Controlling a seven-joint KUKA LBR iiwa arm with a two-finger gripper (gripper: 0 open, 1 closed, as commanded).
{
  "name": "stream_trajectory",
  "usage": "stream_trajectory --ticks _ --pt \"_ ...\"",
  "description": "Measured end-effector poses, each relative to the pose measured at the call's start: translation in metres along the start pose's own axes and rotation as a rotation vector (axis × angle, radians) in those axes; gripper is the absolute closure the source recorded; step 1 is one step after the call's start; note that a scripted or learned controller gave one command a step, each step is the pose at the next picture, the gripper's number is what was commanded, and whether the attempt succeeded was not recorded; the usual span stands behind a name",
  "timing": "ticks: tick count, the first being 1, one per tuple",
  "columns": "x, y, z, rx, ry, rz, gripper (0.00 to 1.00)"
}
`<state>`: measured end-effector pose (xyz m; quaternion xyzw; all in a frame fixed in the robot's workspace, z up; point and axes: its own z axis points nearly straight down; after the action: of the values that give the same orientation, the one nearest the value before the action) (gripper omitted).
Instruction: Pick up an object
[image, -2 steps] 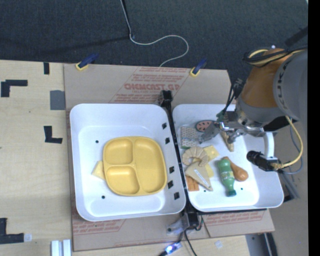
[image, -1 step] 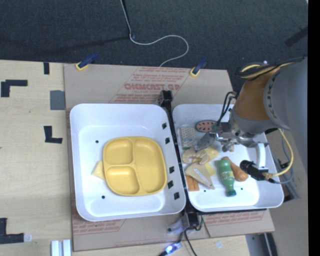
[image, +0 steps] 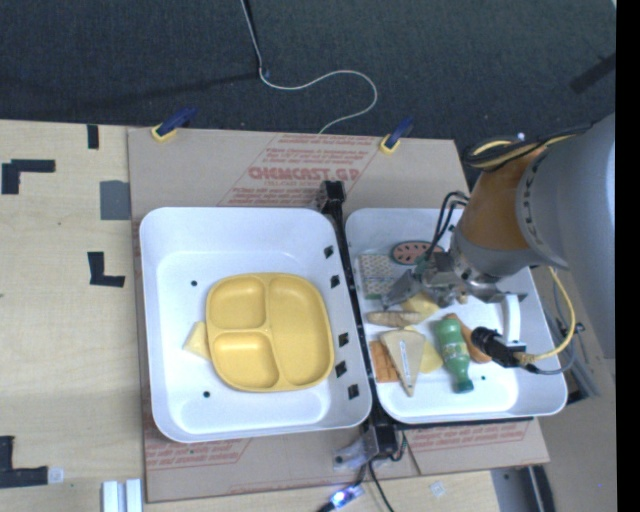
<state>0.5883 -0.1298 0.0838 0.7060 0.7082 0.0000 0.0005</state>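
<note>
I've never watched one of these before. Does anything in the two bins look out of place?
One thing: a pale yellow piece is wedged under the yellow divided plate in the left bin, poking out at the plate's left edge.

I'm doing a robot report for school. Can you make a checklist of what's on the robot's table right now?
Surface: two white bins side by side, left bin, right bin, on cardboard.
Job's things: green bottle, cheese wedge and bread-like pieces lie in the right bin.
Clutter: yellow divided plate in the left bin, over a pale yellow piece.
Gripper: gripper low in the right bin, above the food pieces; grasp cannot be told.
Cables: white cord beyond the bins; yellow cable by the arm.
Surroundings: dark carpet, wooden bench with black marks.
</note>
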Motion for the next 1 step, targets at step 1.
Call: stream_trajectory --ticks 1 --pt "-0.0002 0.0002 -0.0115 -0.001 -0.001 0.000 1.00"
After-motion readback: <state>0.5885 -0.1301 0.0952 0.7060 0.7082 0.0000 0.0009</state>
